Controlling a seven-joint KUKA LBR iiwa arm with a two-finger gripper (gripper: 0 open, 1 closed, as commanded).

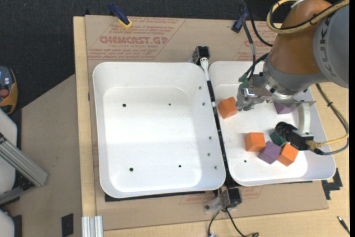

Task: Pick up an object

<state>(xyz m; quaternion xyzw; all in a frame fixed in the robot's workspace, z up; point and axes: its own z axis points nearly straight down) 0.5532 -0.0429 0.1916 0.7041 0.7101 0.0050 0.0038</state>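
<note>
- The cube is orange and lies in the right bin, close against the wall it shares with the left bin.
- It is about as wide as it is long, so no long axis stands out. Its edges sit slightly askew to the bin wall, with one corner turned toward that wall.
- The gripper hangs just beside the cube, on the side away from the wall. Whether it is clasped or released cannot be told, nor whether it touches the cube.
- The grey arm with its orange band reaches in from the view's right and covers the bin's far right part.
- A purple piece peeks out from under the wrist, apart from the cube.
- Nearer the camera lie three more things in a loose row: a second orange cube, a purple block and an orange block — the last two are touching.
- The left bin's floor shows small dark dots.
- Both bins rest on a cardboard sheet with red print, with a blue clamp at its far edge.
</note>
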